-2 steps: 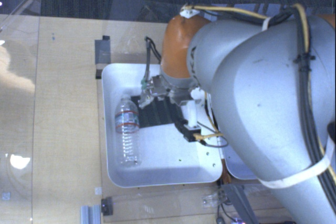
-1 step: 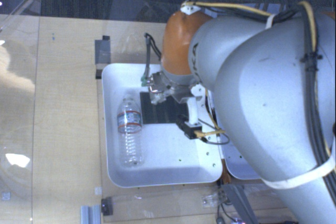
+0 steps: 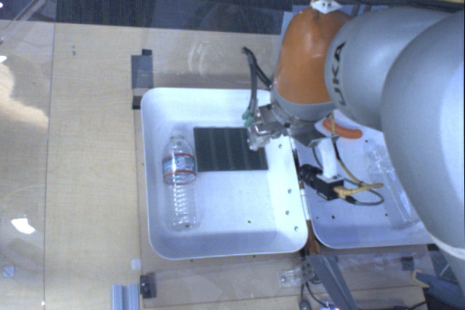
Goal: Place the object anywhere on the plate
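A dark, flat, ribbed square plate (image 3: 225,149) lies in the upper middle of the left white bin (image 3: 218,239). A clear plastic water bottle (image 3: 180,178) with a red-and-blue label lies lengthwise to the plate's left, close to its edge. My gripper (image 3: 256,135) hangs over the plate's right edge, under the orange wrist band (image 3: 305,62). I see no object in it from this angle. An orange object (image 3: 343,131) peeks out from under the arm in the right bin (image 3: 363,236).
The big grey arm covers most of the right bin. A clear plastic item (image 3: 381,160) lies in that bin, and black and yellow cables (image 3: 338,189) hang from the wrist over it. The divider between the bins sits just right of the gripper.
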`<action>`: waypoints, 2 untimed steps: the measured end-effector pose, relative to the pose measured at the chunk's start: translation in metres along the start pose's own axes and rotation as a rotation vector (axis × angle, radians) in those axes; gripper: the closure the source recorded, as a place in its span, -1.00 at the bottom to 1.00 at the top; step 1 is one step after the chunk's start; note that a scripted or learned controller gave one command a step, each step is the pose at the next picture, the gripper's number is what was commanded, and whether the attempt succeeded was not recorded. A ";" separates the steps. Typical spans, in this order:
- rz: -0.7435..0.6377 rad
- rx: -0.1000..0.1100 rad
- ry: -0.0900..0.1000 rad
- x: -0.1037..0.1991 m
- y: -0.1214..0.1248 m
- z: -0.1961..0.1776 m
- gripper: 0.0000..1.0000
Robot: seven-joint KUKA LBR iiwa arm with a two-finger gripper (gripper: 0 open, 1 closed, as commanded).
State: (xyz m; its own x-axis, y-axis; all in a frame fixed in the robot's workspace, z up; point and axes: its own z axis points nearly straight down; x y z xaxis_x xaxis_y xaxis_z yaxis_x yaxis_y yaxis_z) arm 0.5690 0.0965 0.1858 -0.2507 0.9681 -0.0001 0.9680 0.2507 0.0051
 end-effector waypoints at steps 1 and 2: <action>0.284 0.003 0.000 0.045 -0.020 0.055 1.00; -0.203 -0.002 0.000 0.009 -0.040 0.000 1.00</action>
State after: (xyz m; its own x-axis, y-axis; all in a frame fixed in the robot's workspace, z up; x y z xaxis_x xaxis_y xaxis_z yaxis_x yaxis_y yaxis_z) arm 0.5283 0.0947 0.1857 -0.4404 0.8978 -0.0015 0.8978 0.4404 0.0072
